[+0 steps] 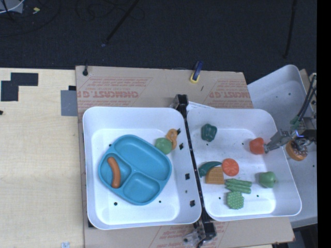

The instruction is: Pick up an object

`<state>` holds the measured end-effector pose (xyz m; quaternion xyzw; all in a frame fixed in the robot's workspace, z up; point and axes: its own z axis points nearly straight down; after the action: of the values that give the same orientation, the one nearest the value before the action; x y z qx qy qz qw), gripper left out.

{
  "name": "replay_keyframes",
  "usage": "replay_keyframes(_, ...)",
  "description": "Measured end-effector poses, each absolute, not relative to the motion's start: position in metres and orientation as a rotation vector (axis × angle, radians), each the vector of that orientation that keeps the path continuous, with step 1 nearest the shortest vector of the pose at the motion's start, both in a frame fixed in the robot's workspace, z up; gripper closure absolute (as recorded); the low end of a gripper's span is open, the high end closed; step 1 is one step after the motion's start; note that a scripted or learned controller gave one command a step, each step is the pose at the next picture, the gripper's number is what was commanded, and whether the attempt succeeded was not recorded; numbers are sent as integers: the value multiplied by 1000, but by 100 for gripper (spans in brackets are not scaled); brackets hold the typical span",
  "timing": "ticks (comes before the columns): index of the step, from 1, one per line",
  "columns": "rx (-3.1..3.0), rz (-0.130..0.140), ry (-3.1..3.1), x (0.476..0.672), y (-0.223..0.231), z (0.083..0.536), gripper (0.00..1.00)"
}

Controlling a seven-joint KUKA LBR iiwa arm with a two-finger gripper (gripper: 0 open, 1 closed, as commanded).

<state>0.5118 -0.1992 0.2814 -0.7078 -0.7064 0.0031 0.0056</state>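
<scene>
Red toy [256,145] by the right bin's [283,125] right wall, pincer [271,145] touching it — fingers' state unclear, open floor leftward.

The light is even and rather soft, coming from above. The two white bins [135,117] look bright but not burnt out. Shadows are weak. The upper part of the frame is dark. The picture is slightly soft and grainy everywhere.

Red toy tomato [256,145] by right bin's [282,133] right wall
</scene>
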Motion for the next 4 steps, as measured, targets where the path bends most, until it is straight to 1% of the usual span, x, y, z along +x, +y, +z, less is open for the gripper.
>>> replay_keyframes(1,-2220,1,-2220,514,-199,287,0)
replay_keyframes(2,-2216,4,-2218,507,-201,241,0)
replay_keyframes(4,-2216,3,-2218,503,-188,152,0)
